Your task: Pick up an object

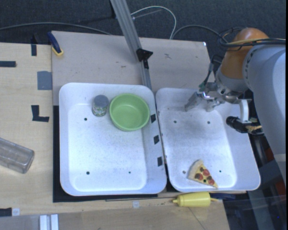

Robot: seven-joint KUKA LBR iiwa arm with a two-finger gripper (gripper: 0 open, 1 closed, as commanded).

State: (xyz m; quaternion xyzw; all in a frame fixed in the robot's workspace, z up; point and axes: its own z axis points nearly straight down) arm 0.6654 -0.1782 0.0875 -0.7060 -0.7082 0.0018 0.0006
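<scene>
**My claw hangs over the right bin, nothing in it**

My claw sits over the far part of the right bin, near that bin's back wall. Its two fingers are spread apart, one reaching toward the bin's middle, the other closer to my wrist, and nothing lies between them. Above the claw I see my orange band and the grey of my arm coming in from the right.

The nearest thing to grasp in this bin is a toy pizza slice, lying flat near the front wall, well apart from my claw. It is tan with red spots on top.

In the left bin a green bowl stands upright near the back, toward the wall shared with the right bin. Just beside it, on its left, stands a small can with a grey top; the two look close to touching, though I cannot tell for sure.

Outside the bins, on the worktop, a yellow squeeze bottle lies on its side just in front of the right bin. A clear plastic container lies on its side at the left edge. A grey metal post slants across the back of the worktop.
</scene>
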